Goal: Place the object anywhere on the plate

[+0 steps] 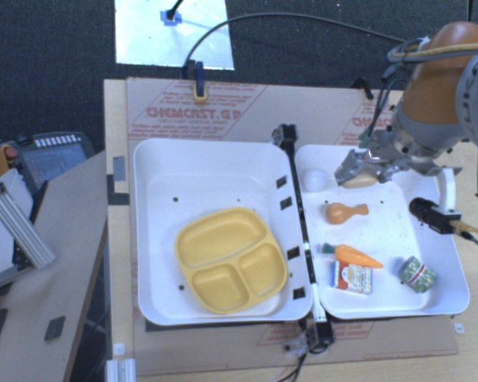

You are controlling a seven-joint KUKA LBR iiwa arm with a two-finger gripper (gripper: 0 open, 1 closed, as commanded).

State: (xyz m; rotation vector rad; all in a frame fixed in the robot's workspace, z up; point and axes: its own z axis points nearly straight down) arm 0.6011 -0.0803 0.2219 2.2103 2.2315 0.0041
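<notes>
Yellow plate in left bin

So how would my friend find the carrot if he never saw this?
Look in the right bin, the one the robot arm reaches over. Near its front edge, just right of the divider between the bins, lies the carrot, above a small red and white carton. It is the only bright orange, pointed thing with a green end.

Left of the hand, the way toward the yellow plate was barred only by the bins' raised rims; below it, a drumstick and carrot were scattered.
</notes>
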